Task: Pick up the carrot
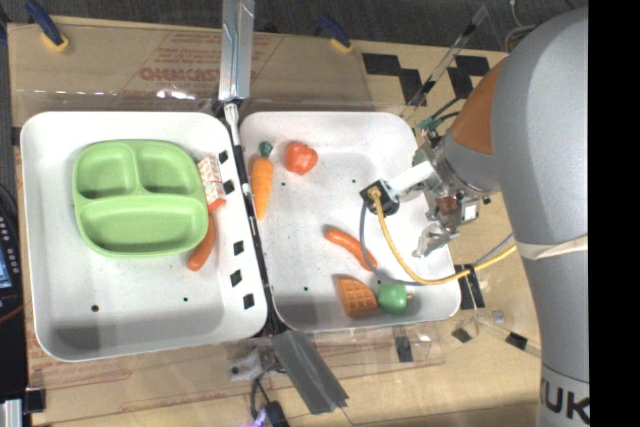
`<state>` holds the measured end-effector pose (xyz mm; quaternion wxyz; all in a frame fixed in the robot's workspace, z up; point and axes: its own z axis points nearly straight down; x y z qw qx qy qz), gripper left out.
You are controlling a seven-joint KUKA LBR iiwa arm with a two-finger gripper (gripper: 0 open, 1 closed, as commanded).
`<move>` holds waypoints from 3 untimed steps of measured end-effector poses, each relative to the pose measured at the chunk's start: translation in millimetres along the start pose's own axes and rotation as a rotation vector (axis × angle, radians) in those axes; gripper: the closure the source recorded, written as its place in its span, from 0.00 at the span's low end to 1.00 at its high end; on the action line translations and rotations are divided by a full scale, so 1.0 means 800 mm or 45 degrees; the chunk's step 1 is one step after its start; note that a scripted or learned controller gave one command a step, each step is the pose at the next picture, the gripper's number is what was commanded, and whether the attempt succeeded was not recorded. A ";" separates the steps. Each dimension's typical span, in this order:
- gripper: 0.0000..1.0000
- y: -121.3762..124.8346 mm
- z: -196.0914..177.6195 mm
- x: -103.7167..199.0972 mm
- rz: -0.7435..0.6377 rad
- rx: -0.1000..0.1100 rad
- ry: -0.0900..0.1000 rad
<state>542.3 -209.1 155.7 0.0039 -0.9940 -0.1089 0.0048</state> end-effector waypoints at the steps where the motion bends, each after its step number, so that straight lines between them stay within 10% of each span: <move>1: 0.00 0.022 -0.036 0.099 0.013 -0.008 0.010; 2: 0.00 0.005 -0.011 0.023 0.012 -0.004 0.004; 3: 0.00 0.009 0.080 0.043 -0.068 -0.007 0.007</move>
